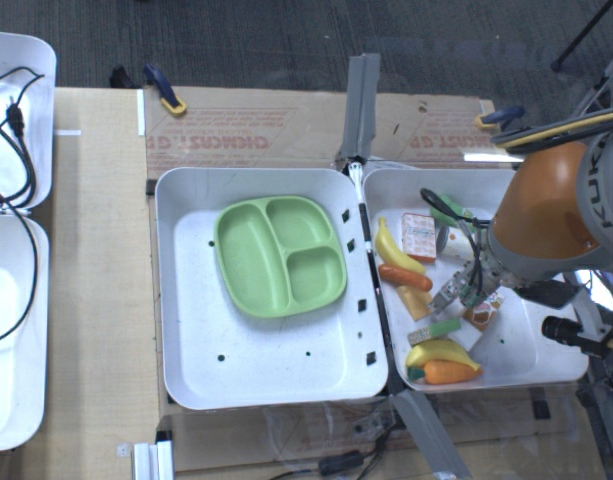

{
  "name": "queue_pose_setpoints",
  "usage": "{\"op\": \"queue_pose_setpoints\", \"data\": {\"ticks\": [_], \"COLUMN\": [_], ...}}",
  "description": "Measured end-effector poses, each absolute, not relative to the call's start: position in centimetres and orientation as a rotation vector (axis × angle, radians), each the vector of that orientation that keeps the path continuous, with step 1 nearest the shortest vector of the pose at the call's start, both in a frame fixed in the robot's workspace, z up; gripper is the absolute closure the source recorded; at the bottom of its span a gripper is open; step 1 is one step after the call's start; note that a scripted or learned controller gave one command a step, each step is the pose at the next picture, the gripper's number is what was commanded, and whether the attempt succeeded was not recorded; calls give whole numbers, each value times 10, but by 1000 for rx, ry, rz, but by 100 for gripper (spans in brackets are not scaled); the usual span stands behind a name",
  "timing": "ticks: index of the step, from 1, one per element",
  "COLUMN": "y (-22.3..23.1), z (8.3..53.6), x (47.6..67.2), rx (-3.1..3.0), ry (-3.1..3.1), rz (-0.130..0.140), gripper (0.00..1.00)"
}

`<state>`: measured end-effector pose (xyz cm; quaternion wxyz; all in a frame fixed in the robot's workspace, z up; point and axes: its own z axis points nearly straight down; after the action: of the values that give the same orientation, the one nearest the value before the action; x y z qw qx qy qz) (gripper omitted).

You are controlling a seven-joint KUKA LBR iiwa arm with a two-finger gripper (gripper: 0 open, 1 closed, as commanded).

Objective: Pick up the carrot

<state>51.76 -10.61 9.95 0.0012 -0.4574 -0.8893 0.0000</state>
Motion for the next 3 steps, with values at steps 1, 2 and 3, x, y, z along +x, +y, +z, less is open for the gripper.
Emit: {"op": "queue_pose_setpoints", "data": {"ticks": [1, 2, 3], "y": [-106, -134, -116], "z": [100, 95, 95], "x": [518, 607, 584], "rx": [-1435, -1502, -1316], "ry": [-2792, -2768, -2858], "rz": [0, -4, -3], "gripper": [0, 0, 0]}}
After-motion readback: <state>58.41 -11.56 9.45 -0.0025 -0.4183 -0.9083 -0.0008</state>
